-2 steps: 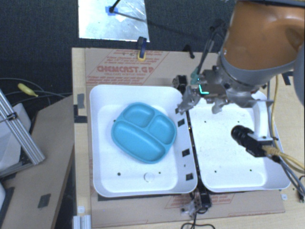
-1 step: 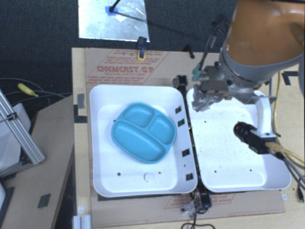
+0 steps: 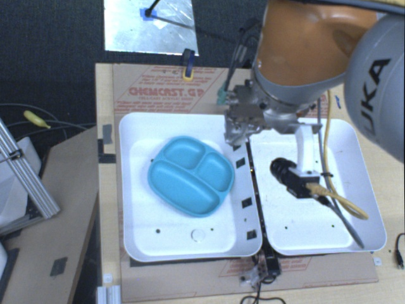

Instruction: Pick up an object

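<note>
arm (image 3: 380, 75): grey shell, black "KA" lettering | orange band (image 3: 304, 37) | yellow cable (image 3: 335, 198)

A blue divided plate (image 3: 190, 175), with three compartments, is lying flat and right side up in the left bin (image 3: 136, 189), turned at a slant and sitting near the bin's middle.

Two white bins sit side by side on a cardboard sheet (image 3: 164, 87) printed with red lettering: left bin (image 3: 136, 170), right bin (image 3: 364, 195). A reflective metal plate (image 3: 149, 18) lies beyond the cardboard on dark floor. Aluminium framing (image 3: 22, 176) stands at far left.
</note>
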Controlling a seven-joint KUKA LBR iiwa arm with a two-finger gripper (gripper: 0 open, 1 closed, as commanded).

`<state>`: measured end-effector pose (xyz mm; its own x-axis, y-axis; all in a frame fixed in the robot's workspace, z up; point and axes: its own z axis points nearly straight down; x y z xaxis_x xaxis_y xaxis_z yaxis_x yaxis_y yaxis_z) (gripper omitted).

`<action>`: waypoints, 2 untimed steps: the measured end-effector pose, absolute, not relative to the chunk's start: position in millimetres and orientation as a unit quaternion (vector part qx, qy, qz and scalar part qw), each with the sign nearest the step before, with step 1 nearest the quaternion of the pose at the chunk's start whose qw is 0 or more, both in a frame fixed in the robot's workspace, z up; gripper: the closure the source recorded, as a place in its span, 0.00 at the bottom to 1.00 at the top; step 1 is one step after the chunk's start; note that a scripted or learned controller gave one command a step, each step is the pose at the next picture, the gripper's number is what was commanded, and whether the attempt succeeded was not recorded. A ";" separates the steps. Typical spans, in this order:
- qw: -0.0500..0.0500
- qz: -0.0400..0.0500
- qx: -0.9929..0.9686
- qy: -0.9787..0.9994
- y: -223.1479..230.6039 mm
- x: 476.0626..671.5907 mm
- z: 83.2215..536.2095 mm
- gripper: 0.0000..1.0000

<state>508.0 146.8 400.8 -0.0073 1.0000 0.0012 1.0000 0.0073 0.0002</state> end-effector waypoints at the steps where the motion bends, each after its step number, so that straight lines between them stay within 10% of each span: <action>1: -0.002 -0.003 -0.708 -0.706 85.8 486.6 447.0 1.00; 2: 0.000 -0.002 -0.704 -0.711 152.8 493.0 435.8 1.00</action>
